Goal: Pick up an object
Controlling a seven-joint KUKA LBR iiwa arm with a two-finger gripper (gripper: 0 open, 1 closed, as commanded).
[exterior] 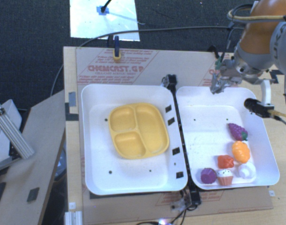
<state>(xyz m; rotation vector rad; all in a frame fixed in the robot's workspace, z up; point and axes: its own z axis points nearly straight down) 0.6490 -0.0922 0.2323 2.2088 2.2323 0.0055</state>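
Several small toy foods lie at the right bin's (206,125) near right side: purple grapes (237,131), an orange fruit (241,151), a red piece (225,161), a purple ball (208,175), a cupcake (224,176) and a white piece (246,170). My gripper (218,87) hangs over the far edge of that bin, well away from the toys, with nothing seen between its fingers.
A yellow divided plate (138,130) rests in the left bin (98,172). A black divider with clips (176,135) runs between the bins. A blue clamp (116,48) stands at the far edge of the board, and cables trail behind it.
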